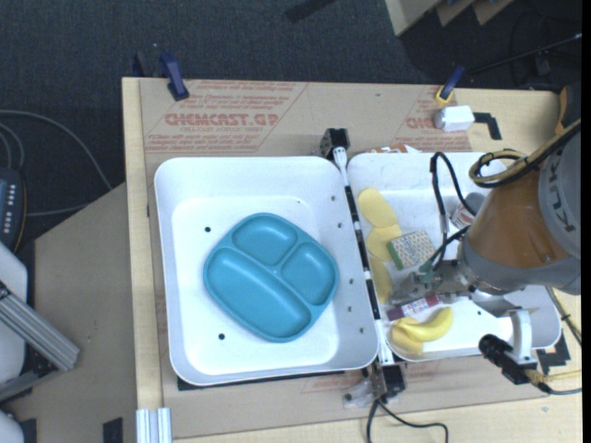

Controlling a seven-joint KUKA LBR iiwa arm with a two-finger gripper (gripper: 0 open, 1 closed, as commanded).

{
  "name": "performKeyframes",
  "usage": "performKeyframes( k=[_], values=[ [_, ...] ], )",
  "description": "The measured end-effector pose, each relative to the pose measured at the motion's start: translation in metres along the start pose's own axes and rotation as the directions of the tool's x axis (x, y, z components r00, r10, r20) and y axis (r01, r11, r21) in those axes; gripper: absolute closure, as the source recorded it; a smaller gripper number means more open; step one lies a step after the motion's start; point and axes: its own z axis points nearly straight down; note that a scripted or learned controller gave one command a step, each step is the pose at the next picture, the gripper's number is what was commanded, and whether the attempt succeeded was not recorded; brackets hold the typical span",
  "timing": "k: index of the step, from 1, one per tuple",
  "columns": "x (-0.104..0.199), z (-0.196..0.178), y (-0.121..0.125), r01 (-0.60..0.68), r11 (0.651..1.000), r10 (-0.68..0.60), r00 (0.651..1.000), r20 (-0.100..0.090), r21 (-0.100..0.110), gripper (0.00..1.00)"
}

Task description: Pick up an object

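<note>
Candidate objects lie in the right bin (545, 326): a yellow banana-shaped toy (423, 329) at its near left corner, pale yellow pieces (377, 218) farther back, and a small speckled block (411, 246) between. The gripper (427, 289) sits low among them, just beyond the banana toy; whether it is open or closed cannot be told.

Risks, as judged: the crowding may cause a glancing or double contact; the bin wall beside the banana toy limits approach.

The left bin (175, 247) holds 1 blue divided plate (269, 276). Legible writing: "CHEMCAST GP" in red on the bench board (231, 109).
</note>
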Motion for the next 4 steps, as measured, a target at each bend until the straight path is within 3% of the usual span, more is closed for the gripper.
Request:
performKeyframes(
  k=[1, 2, 3, 4],
  values=[
    [0.0, -0.01, 0.0, -0.001, 1.0, 0.001, 1.0, 0.0, -0.002, 1.0],
    [-0.116, -0.097, 0.023, 0.0, 1.0, 0.0, 1.0, 0.003, -0.003, 1.0],
    [-0.049, -0.114, 0.069, 0.003, 1.0, -0.003, 1.0, 0.001, -0.004, 1.0],
    [-0.05, -0.114, 0.069, 0.002, 1.0, -0.002, 1.0, 0.002, -0.003, 0.0]
  ],
)
